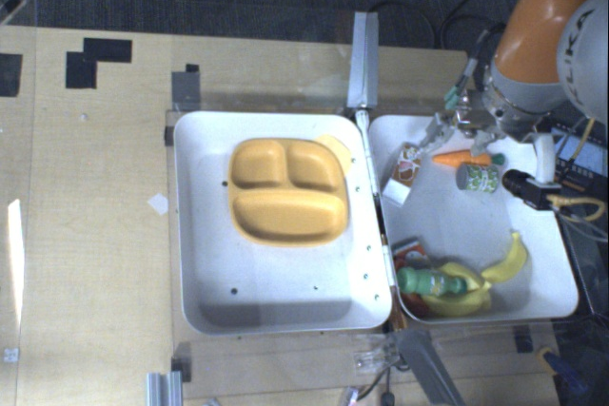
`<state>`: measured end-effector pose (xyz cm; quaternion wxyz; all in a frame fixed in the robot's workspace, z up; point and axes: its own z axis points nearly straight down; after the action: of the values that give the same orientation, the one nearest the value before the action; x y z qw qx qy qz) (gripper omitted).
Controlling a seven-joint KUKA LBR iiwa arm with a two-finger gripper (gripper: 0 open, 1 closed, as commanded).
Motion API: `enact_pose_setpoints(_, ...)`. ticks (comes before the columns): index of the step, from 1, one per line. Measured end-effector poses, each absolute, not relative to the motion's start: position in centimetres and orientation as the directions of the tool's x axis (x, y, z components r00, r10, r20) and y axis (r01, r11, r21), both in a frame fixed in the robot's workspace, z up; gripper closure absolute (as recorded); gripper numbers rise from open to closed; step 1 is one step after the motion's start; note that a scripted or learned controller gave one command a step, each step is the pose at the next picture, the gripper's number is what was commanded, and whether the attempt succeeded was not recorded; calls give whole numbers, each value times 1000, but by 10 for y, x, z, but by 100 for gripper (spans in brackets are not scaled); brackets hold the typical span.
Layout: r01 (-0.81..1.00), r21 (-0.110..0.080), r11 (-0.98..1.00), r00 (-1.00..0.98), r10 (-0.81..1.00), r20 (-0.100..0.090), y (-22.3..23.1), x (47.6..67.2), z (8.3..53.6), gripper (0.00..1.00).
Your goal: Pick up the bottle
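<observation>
A green plastic bottle (425, 281) lies on its side at the front edge of the right bin (533, 233), pressed against a banana (499, 269). A second, small brown bottle with a white label (407, 166) lies at the bin's left wall. My gripper (458, 145) hangs over the back of the right bin, open, its fingers spread either side of an orange carrot (453, 159). The left fingertip (421, 145) is just above the small brown bottle. Nothing is held between the fingers.
A green and white can (478, 178) lies right of the carrot. A red item (409, 249) sits behind the green bottle. The left bin (205, 204) holds a yellow sectioned tray (287, 190). A metal divider (363, 62) runs between the bins.
</observation>
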<state>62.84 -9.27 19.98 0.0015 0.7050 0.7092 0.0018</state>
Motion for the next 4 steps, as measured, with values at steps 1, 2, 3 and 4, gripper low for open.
enact_pose_setpoints(1,1000,7,-8,8,1000,0,-143,622,104,0)
enact_pose_setpoints(2,991,6,134,-134,991,-1,-162,542,141,0)
enact_pose_setpoints(3,988,6,152,-152,988,-1,-158,605,111,0)
enact_pose_setpoints(4,985,10,172,-172,985,-4,-169,671,157,0)
